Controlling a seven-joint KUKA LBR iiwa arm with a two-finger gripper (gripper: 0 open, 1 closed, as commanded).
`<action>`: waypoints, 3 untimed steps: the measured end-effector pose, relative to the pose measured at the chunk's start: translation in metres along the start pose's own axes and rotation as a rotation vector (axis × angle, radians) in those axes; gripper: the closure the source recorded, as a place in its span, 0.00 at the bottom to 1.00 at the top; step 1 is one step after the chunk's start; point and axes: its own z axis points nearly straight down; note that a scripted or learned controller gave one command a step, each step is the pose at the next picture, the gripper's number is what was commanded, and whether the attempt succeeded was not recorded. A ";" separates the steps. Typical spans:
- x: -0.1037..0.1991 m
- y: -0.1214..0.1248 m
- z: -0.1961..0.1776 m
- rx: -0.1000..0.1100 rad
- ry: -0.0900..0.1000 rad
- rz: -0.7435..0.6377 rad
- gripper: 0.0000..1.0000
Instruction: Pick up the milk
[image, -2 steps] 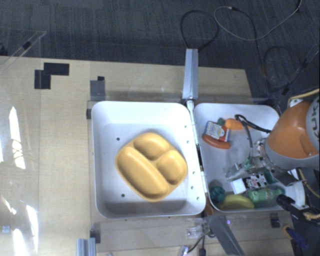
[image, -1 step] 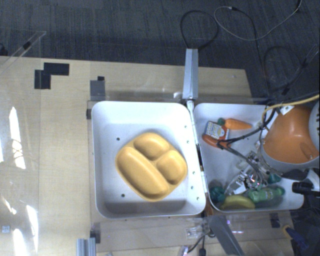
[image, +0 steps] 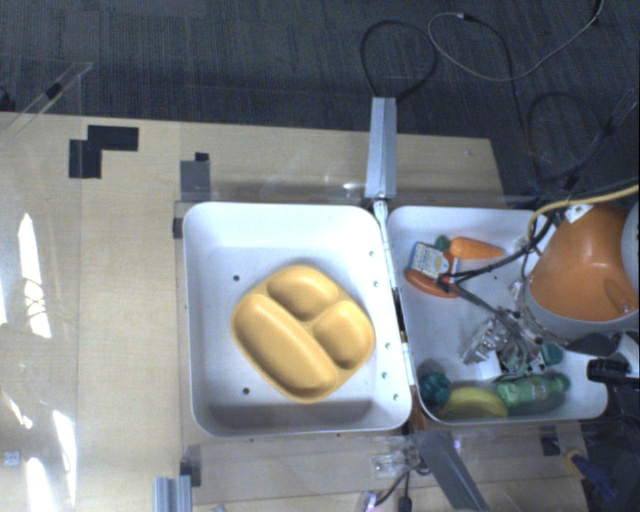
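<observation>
Upright-looking, the milk (image: 428, 260) stands in the right bin (image: 440, 330); jaws' state unclear.

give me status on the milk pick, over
Gripper low in right bin, nothing seen between fingers. Milk carton at bin's top left, untouched, leaning against carrot. Cables cross between them.

2 bins sit side by side on the table (image: 120, 300). The left bin (image: 215, 240) holds a bread loaf (image: 303, 330) at its middle. In the right bin (image: 440, 225), the milk (image: 428, 260) lies at the back-left corner beside a carrot (image: 475, 248); a banana (image: 475, 401) and bottle (image: 530, 390) lie along the front wall, with the end effector (image: 505, 340) just behind them
</observation>
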 end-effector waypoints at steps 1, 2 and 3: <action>-0.009 0.031 -0.016 0.008 0.014 -0.117 1.00; 0.026 0.048 -0.084 0.009 0.012 0.038 1.00; 0.007 0.042 -0.087 0.007 0.012 -0.220 1.00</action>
